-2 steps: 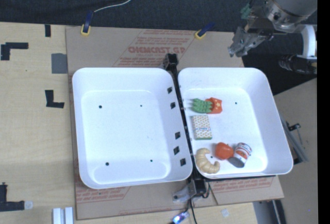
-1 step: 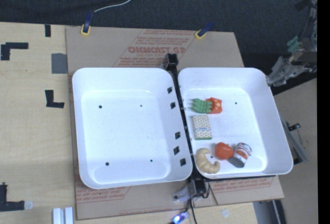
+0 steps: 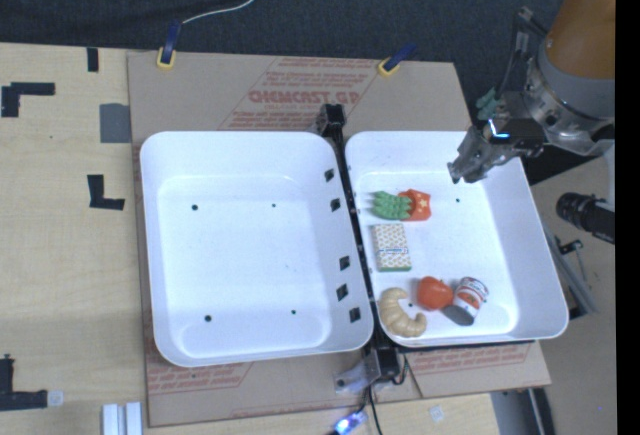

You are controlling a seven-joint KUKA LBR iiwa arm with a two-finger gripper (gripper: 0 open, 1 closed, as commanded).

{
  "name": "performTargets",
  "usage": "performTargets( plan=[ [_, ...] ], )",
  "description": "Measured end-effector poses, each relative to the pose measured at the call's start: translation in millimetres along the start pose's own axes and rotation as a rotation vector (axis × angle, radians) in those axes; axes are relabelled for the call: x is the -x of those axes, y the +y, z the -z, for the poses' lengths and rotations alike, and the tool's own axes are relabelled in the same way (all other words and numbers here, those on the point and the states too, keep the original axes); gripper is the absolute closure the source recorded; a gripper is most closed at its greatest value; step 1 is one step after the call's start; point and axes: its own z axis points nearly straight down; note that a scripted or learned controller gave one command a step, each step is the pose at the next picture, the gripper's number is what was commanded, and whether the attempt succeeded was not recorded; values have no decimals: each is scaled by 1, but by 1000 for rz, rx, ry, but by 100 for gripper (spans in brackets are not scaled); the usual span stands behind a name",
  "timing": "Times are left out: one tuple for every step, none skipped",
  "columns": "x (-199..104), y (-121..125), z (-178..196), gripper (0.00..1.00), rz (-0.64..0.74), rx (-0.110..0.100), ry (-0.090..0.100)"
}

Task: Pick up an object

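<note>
Red print on the cardboard sheet (image 3: 300, 93) under the bins, far side, upside down from this angle: seems to read "CHEMCAST GP", letters not sharp. More red lettering on the same sheet along the near edge, too small and blurred to read. Small box (image 3: 392, 248) in the right bin (image 3: 520, 223) printed with a fine pattern, no words legible. Jar (image 3: 470, 295) near the right bin's near edge with a red-and-white label, text unreadable.

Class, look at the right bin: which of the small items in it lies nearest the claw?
The green and red toy. It lies uppermost in the right bin, just below and left of the claw; the other items sit farther down.
</note>
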Motion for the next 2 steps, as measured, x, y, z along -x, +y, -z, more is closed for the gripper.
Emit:
performTargets(
  plan=[
    [-50, -26, -18, 100, -2, -2, -1],
    [-97, 15, 51, 100, -3, 11, -1]
  ],
)
